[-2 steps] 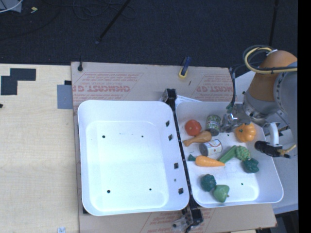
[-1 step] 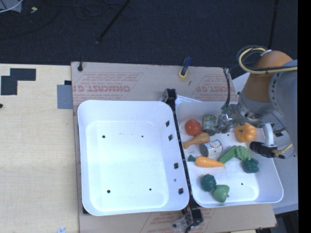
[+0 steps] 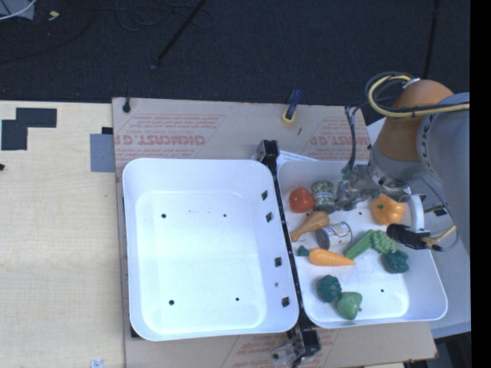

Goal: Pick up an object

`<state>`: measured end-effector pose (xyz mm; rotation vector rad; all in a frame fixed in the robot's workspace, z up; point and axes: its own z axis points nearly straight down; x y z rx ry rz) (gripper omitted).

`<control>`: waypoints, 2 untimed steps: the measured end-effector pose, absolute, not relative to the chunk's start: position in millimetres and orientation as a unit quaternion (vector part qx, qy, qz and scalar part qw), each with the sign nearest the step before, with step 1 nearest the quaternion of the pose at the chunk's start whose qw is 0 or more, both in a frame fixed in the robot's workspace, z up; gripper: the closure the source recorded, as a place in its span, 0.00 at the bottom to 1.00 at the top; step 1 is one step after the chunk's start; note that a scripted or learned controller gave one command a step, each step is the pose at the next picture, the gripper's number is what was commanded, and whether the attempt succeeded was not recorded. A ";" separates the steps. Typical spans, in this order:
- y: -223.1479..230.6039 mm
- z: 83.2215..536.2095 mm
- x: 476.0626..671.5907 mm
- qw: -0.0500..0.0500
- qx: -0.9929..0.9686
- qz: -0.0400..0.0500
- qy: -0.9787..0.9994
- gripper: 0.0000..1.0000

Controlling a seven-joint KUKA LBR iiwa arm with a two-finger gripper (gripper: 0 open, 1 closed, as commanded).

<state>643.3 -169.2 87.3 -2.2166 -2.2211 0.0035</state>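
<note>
Mirrored red lettering, possibly "CHEMSAT", is printed on the cardboard sheet (image 3: 201,133) laid over the pale wooden bench (image 3: 54,228). The left bin (image 3: 201,248) is seen beside the right bin (image 3: 420,297), where toy vegetables are gathered, among them a red tomato (image 3: 301,199) and a carrot (image 3: 331,257). The end effector (image 3: 349,190) is lowered there; whether it is clenched cannot be told.
</note>
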 end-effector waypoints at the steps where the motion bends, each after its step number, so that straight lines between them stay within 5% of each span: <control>1: -169.9 87.4 643.5 0.001 -0.707 0.001 -0.708 1.00; 2: -171.6 87.6 643.8 0.001 -0.707 0.001 -0.707 1.00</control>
